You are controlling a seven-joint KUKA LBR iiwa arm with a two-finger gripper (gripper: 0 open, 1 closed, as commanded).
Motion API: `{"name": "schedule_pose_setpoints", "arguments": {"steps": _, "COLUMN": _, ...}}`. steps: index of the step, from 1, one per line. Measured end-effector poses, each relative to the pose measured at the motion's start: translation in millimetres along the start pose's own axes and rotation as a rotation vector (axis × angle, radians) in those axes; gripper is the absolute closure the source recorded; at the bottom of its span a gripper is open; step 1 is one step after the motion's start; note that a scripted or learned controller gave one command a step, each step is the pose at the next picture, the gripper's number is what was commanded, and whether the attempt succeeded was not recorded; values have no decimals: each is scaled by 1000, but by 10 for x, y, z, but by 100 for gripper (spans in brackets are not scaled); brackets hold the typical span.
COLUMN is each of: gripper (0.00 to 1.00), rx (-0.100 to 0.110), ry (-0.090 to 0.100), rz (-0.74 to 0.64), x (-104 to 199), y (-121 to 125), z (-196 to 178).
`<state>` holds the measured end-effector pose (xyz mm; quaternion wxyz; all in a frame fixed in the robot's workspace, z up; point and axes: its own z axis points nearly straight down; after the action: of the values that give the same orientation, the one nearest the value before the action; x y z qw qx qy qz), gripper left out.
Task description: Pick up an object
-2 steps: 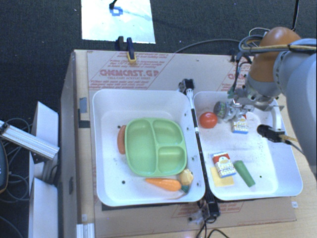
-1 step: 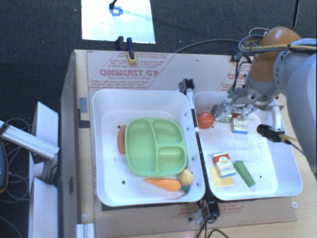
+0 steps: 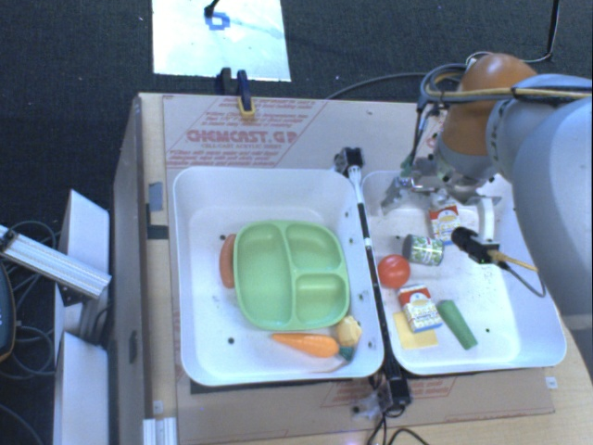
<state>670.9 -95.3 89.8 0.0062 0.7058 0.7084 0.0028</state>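
My gripper (image 3: pixel 434 185) hangs over the far end of the right bin (image 3: pixel 537 327), under the orange-banded wrist. Just in front of it stands a small red and white carton (image 3: pixel 445 222), and a small can (image 3: pixel 424 249) lies on its side beside that. Nearer the front are a red tomato (image 3: pixel 394 270), a red and blue carton (image 3: pixel 420 307), a yellow cheese slice (image 3: pixel 414 334) and a green cucumber (image 3: pixel 457 324). I see nothing held in the gripper.
The left bin (image 3: pixel 190 248) holds a green divided plate (image 3: pixel 290 274), an orange sausage (image 3: pixel 226 260) at its left edge, a carrot (image 3: pixel 306 344) and a pale yellow fruit (image 3: pixel 348 331) at the front. A rail (image 3: pixel 364 239) separates the bins.
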Motion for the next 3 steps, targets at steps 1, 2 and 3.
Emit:
{"name": "schedule_pose_setpoints", "arguments": {"steps": 1, "gripper": 0, "rx": 9, "ry": 4, "rz": -2, "x": 111, "y": -17, "z": 45}}
{"name": "schedule_pose_setpoints", "arguments": {"steps": 2, "gripper": 0, "rx": 10, "ry": 4, "rz": 1, "x": 87, "y": -17, "z": 44}}
{"name": "schedule_pose_setpoints", "arguments": {"steps": 3, "gripper": 100, "rx": 7, "ry": 3, "rz": -3, "x": 87, "y": -5, "z": -69}}
